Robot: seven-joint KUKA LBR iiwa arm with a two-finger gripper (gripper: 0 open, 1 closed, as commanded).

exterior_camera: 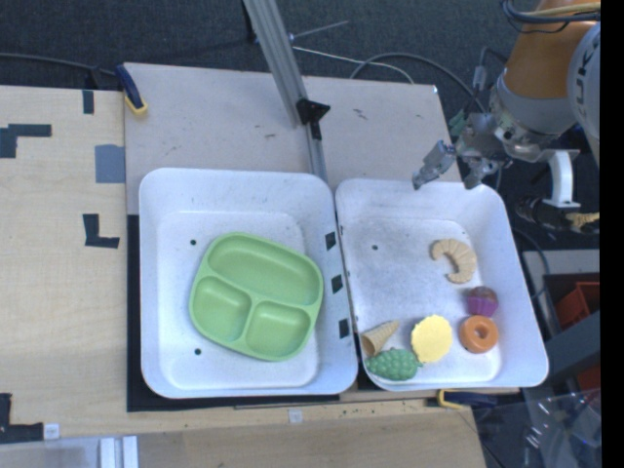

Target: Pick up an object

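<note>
My gripper hangs over the far edge of the right bin, fingers spread apart with nothing between them. In that bin lie a tan croissant, a purple cupcake-like piece, an orange donut, a yellow round piece, a tan cone and a green bumpy piece. The croissant is the nearest item, well below the fingers. Everything sits along the right and near side of the bin.
The left bin holds a green three-compartment plate. A slanted metal pole ends at a black clamp above where the bins meet. Cables lie on the board behind the bins.
</note>
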